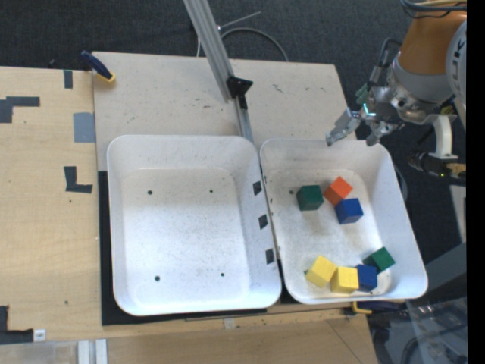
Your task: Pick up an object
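Gripper [355, 130] above right bin's [403, 203] far rim – fingers spread apart, holding nothing – blocks [339, 190] lie below

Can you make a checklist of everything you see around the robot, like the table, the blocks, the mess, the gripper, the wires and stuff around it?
Surface: tan bench with two white bins; left bin, right bin.
Job's things: in the right bin, dark green cube, orange cube and blue cube together; near the front corner, two yellow cubes, another blue cube, green cube.
Clutter: blue-and-yellow clamp at the bench's far left.
Gripper: gripper above the right bin's far rim, holding nothing.
Cables: thin wire loop behind the bench.
Surroundings: slanted metal rail; dark floor.
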### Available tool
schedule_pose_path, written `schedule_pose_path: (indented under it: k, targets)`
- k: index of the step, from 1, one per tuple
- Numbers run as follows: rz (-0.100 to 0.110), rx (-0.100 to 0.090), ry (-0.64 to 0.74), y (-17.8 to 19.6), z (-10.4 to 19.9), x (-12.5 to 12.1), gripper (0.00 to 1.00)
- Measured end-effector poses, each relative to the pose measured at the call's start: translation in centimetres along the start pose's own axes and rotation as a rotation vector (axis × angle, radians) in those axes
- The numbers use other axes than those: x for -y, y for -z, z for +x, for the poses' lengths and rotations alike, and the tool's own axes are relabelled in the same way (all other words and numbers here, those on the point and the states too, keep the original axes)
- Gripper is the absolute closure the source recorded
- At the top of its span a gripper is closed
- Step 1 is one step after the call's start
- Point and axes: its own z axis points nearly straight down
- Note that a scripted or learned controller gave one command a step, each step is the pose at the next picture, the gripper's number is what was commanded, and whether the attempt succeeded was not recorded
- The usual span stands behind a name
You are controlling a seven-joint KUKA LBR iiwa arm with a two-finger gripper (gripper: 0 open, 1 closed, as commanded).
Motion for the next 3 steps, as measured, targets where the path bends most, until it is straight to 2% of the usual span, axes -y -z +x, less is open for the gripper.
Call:
schedule_pose_path:
  k: [1, 2, 3]
  targets:
    - [-0.005, 0.002, 0.001, 0.3, 0.0, -0.1, 0.0]
    - [0.001, 0.001, 0.0, -6.2, 0.0, 0.1, 0.0]
    - [-0.001, 0.002, 0.001, -10.6, 0.1, 0.2, 0.0]
